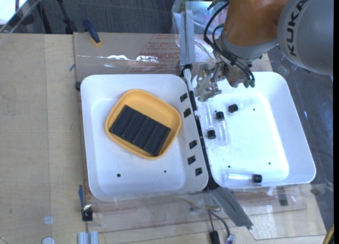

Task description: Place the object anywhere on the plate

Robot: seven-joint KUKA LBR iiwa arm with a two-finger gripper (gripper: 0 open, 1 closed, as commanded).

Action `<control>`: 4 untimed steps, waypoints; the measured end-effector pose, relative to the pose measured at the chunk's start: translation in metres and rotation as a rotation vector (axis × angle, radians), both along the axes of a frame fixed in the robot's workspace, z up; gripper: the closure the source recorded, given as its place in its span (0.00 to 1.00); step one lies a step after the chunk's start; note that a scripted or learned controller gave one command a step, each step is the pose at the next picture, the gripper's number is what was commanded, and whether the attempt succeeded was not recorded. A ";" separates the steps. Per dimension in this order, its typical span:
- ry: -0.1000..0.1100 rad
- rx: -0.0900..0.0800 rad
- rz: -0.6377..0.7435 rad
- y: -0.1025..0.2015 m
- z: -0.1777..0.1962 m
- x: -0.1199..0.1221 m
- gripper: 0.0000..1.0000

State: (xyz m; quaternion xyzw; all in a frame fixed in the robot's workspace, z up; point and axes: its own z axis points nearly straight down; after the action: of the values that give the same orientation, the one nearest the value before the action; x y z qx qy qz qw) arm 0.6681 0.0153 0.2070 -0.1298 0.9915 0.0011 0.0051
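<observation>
Two shallow white bins stand side by side on the bench. In the left bin lies a yellow plate, square with rounded corners and turned at an angle. On the plate rests a dark ribbed block; it lies flat and covers most of the middle of the plate.

The arm comes in from the upper right, with its orange part above the wrist. The gripper hangs over the upper left corner of the right bin, close to the wall between the two bins. The metal parts and cables at the gripper are hard to separate from each other, so I cannot tell its state, and I see nothing that is clearly held by it.

In the right bin lie some small clear pieces with black ends: one just below the gripper, two near the dividing wall, and a longer one near the front edge. The dark block is well apart from the gripper.
</observation>
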 end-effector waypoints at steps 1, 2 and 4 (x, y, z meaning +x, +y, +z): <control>-0.001 -0.001 0.171 0.007 0.011 0.000 1.00; 0.004 -0.002 0.350 0.005 0.003 -0.001 1.00; 0.004 -0.003 0.363 -0.024 0.004 -0.025 0.00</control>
State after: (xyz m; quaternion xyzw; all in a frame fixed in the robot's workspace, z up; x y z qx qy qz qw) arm 0.6435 -0.0091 0.2111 -0.3065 0.9519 0.0010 0.0026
